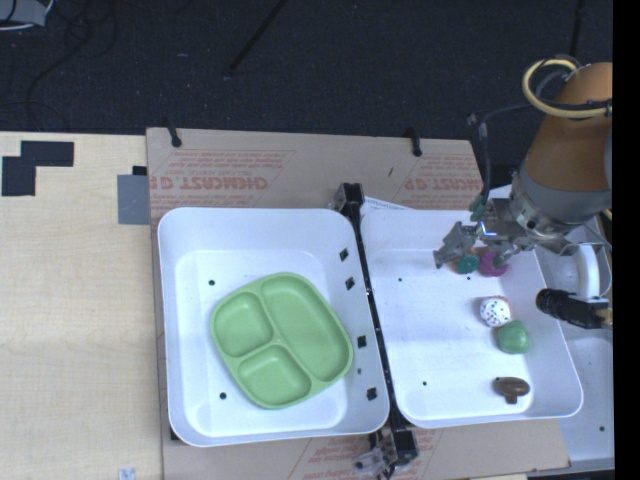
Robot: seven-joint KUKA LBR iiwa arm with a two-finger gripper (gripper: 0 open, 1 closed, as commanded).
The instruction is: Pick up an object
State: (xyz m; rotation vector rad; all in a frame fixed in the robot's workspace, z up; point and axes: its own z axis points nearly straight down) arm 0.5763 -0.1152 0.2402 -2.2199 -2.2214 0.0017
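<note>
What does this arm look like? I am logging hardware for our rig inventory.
The arm has a rounded orange band above a grey wrist section. A pale yellow cable loops beside the orange part. Its hand is a small grey metal assembly with dark parts.

Divided plate (pixel 281 340) in left bin (pixel 190 238); ball (pixel 495 311), lump (pixel 514 338), small piece (pixel 511 388) in right bin (pixel 420 408), perhaps touching.

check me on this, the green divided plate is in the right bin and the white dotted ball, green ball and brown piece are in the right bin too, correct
Not quite. The camera view shows the green divided plate lying in the left bin, not the right one. The white dotted ball, green ball and brown piece are in the right bin, as you said.
</note>
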